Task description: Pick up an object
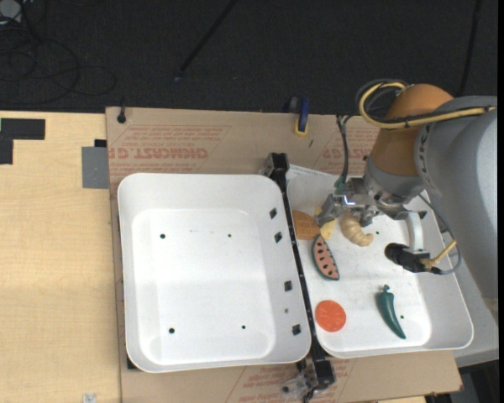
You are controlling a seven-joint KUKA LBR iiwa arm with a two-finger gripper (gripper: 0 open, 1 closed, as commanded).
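On cardboard (164, 145): mirrored "CHICMOZT" print.

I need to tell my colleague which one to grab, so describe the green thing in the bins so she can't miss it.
Look in the right-hand bin, the one the arm reaches into. Near its front right corner lies a green chili pepper, long, thin and slightly curved. It is the only green item there, to the right of the round orange disc.

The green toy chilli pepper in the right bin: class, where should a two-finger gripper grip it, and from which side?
Probably across the middle of the green toy chilli pepper, coming straight down. It lies flat on the right white bin floor, long and thin, apart from its neighbours, so fingers could close across its narrow width.
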